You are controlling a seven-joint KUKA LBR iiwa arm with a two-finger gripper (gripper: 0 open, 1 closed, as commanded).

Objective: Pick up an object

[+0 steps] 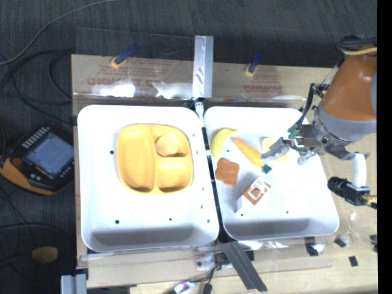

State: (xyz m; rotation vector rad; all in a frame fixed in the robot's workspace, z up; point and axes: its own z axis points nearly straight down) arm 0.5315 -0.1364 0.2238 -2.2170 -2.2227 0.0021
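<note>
We see two white bins side by side on the bench [294, 78]. Landmark: the divider [207, 164] where the bins meet. Left of it, the left bin [98, 225] holds a yellow compartment tray [139, 161] with a round tan item [167, 144] sitting in its upper right compartment.

Right of the divider, the right bin [306, 213] holds the loose objects. Just beside the divider is a yellow banana-like piece [221, 141]; a bit further right an orange carrot [247, 151] lies at a slant, touching or overlapping the banana's end. Below these, near the divider, is a brown toast-like square [227, 171], and further right and lower an orange-and-white small box [257, 192].

The arm, with its orange band [354, 90], comes in from the far right. The gripper [269, 159] reaches toward the divider, its tip close to the carrot's right end and a pale yellow item [274, 146] partly hidden under it. We cannot tell how the jaws stand; nothing is clearly pinched between them.

A handheld pendant [43, 158] lies on the floor, well left of the divider.
</note>
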